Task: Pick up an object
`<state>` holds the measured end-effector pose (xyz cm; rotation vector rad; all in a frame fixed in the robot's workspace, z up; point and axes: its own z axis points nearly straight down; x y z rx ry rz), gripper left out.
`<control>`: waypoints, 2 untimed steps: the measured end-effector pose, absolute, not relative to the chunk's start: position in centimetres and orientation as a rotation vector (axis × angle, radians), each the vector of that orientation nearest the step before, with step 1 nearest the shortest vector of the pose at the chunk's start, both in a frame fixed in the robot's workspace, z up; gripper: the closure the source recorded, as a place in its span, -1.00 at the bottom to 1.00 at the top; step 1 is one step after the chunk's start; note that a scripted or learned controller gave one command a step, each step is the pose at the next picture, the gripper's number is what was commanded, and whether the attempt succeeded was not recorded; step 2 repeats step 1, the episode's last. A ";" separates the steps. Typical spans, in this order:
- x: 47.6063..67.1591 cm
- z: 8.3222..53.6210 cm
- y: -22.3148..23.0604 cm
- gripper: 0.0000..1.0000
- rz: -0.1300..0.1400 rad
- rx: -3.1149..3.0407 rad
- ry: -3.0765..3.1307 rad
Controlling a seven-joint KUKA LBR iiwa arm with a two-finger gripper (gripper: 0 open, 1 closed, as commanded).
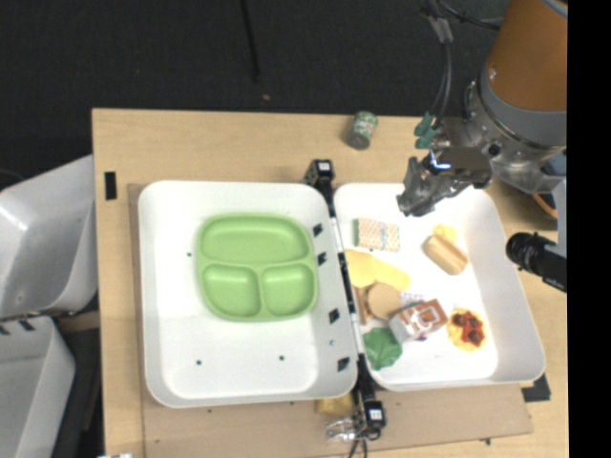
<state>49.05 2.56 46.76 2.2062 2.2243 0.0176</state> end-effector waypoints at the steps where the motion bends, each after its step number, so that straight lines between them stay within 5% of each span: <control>1: 49.0 40.9 2.8 1.00 -0.006 2.223 2.222; 2: 49.0 40.9 2.8 1.00 -0.006 2.223 2.222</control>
